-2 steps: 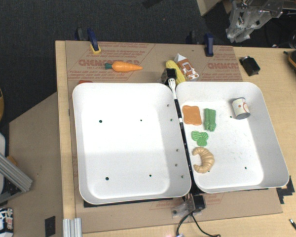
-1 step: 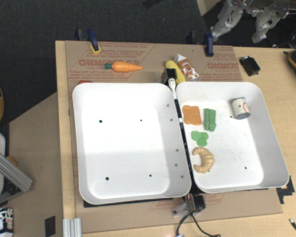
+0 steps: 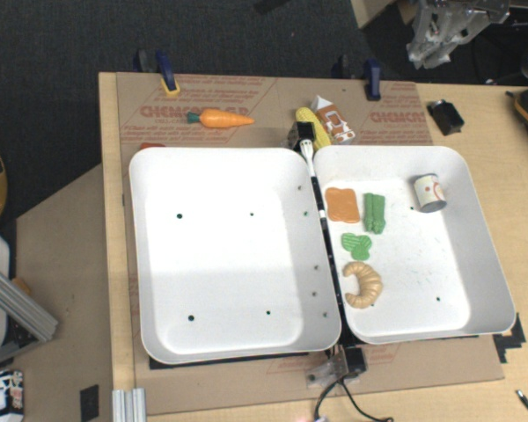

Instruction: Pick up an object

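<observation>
The right bin point(image 3: 475, 262) holds several small objects. An orange slab point(image 3: 341, 204) lies near its left wall, with a green ridged piece point(image 3: 374, 212) beside it. Below them sit a green leafy piece point(image 3: 357, 245) and a tan croissant point(image 3: 363, 285). A small grey can with a red mark point(image 3: 429, 192) lies on its side toward the back right. My gripper point(image 3: 433, 42) hangs at the top right, beyond the bench's far edge, well away from both bins and with nothing visibly in it.
The left bin point(image 3: 158, 262) is beside the right one. Behind the bins on the cardboard lie a carrot point(image 3: 222, 119), a yellow corn cob point(image 3: 310, 123), an orange-white packet point(image 3: 334, 123) and a black block point(image 3: 445, 116). Blue clamps point(image 3: 167, 73) stand at the back edge.
</observation>
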Controlling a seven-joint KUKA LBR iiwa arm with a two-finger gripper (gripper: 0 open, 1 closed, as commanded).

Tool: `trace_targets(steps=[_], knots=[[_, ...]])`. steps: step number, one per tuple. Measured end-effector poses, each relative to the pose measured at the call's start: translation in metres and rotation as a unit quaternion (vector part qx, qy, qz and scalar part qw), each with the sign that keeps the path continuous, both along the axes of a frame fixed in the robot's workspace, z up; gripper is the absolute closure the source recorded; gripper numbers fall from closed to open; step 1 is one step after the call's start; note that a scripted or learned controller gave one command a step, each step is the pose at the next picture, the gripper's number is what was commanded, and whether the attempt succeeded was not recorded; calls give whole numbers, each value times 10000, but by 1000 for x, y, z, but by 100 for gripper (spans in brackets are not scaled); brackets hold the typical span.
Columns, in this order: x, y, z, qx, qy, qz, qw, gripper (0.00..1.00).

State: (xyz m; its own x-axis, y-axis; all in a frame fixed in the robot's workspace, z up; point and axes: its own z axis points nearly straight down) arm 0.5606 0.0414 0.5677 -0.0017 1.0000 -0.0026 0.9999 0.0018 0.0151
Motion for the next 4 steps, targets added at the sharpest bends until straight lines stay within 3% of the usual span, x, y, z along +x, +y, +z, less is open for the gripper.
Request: trace_targets(steps=[1, 2, 3, 4], knots=[[0, 0, -1, 0, 9, 1, 10000, 0], [0, 0, 11, -4, -22, 3, 10000, 100], [0, 0, 10, -4, -13, 2, 10000, 0], [1, 1, 21, -6, -43, 3, 10000, 100]])
